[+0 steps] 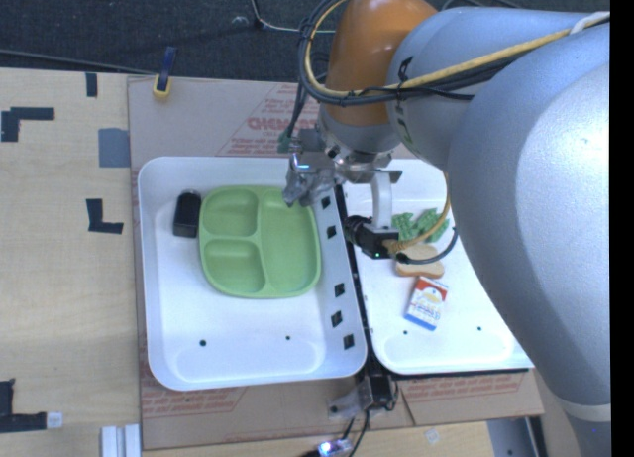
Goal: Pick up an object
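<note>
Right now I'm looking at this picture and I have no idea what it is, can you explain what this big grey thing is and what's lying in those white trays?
The big grey shape is a robot arm with an orange band near its wrist. It reaches in from the right of the picture, which comes from one camera fixed above the bench, looking down at a slant. At the arm's tip is its gripper, hanging over the upper right corner of a green divided plate.

Two shallow white bins sit side by side on the bench. The left bin holds the green plate and a small black object touching the plate's left edge. The right bin holds a small red, white and blue box, something green and leafy, and a tan piece just below it.

I can't tell whether the jaws are holding anything.
</note>
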{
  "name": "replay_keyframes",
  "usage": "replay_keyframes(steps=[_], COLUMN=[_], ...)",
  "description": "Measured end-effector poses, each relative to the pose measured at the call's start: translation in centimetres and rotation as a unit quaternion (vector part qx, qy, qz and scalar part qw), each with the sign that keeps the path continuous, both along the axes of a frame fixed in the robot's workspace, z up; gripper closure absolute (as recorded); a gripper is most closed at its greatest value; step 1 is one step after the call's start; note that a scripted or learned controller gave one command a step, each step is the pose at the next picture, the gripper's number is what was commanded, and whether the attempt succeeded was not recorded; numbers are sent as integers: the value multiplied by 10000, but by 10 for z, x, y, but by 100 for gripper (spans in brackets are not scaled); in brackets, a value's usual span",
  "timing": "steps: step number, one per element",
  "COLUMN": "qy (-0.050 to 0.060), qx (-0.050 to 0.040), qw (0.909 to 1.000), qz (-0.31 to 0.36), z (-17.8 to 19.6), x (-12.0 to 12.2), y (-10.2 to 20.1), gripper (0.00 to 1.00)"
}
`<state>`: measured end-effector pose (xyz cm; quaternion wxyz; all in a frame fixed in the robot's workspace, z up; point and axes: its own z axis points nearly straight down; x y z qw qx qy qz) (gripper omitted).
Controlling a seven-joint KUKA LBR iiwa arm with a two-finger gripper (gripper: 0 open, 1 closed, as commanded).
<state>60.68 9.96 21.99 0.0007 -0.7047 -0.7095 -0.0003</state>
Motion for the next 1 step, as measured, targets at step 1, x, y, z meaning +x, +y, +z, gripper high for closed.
replay_keyframes(steps=[1], qy=[8], qx=[-10], qw=[10000], qz=[-19], z=[0], x=[-1], y=[-3], gripper=[0])
